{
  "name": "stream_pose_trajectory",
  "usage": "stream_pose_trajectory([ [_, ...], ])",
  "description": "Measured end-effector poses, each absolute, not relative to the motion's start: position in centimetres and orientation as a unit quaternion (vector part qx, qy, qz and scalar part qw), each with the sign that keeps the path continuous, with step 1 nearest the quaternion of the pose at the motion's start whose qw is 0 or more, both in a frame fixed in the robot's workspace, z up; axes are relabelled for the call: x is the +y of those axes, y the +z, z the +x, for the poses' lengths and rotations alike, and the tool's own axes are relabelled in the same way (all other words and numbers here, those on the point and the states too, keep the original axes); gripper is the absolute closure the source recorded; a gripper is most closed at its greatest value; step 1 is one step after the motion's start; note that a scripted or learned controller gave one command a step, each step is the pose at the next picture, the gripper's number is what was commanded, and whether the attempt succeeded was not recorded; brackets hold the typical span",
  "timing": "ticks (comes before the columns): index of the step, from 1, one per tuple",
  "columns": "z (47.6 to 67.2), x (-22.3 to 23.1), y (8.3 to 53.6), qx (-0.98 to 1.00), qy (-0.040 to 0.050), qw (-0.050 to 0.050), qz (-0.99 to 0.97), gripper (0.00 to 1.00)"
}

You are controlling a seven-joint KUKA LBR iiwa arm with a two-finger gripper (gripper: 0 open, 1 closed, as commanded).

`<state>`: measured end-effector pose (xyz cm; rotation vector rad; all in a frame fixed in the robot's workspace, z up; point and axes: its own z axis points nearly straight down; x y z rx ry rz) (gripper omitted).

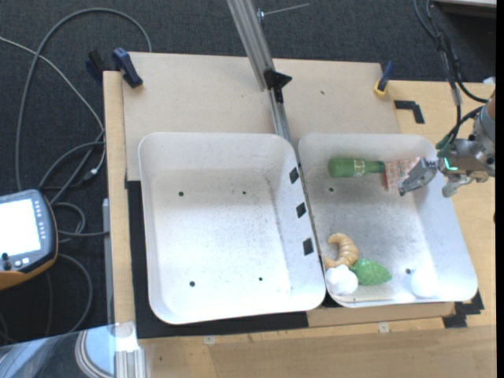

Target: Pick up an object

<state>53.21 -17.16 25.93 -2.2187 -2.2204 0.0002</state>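
A: Bins first. The left bin (213, 227) is seen well to the pincer's left and is passed over. In the right bin (445, 242), a green bottle (354, 167) is laid on its side just left of the pincer, with a pink-and-white packet (396, 172) at its cap end, right beside the fingertips.

B: And nearer the camera?

A: A tan curled piece (344, 248), a white ball (342, 279) and a green lump (370, 272) are bunched well below and left of the pincer; another white ball (424, 282) is set below it.

B: The pincer (431, 178) itself?

A: It is hung at the bin's right rim. Whether it is released or clenched cannot be told.

B: Step in hand?

A: An approach is judged, nothing yet lifted. A descent over the packet or bottle, then a firm closing, would be called for.
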Motion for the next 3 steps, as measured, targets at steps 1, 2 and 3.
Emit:
stream_pose_trajectory([
  [1,53.0,-17.3,19.6,-0.707,0.0017,0.004,-0.707,0.0],
  [2,52.3,-18.1,14.0,-0.707,0.0018,0.004,-0.707,0.0],
  [3,52.2,-18.0,8.9,-0.707,0.0012,0.004,-0.707,0.0],
])
